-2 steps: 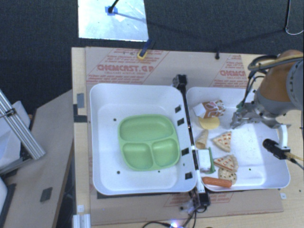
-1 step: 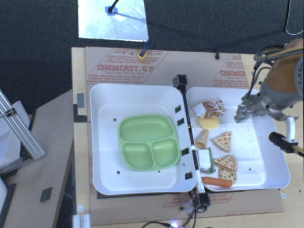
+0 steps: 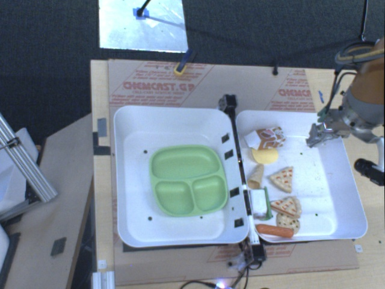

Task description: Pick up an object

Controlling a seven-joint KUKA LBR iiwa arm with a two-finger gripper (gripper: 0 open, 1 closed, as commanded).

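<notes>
The right bin [image 3: 337,185] holds several toy foods along its left side: a brown and white carton [image 3: 269,138], a yellow round piece [image 3: 265,156], a tan cone [image 3: 257,175], two pizza slices [image 3: 281,179] [image 3: 286,206], a cookie [image 3: 289,223] and an orange carrot [image 3: 275,230]. My gripper [image 3: 317,135] hangs over the upper right part of this bin, well right of the carton, with nothing seen between its fingers.
The left bin [image 3: 132,161] carries a green divided tray [image 3: 187,180]. A black divider [image 3: 237,161] with clips runs between the bins. A metal plate [image 3: 142,17] lies on the dark floor at the back. An aluminium frame [image 3: 24,161] stands at the left.
</notes>
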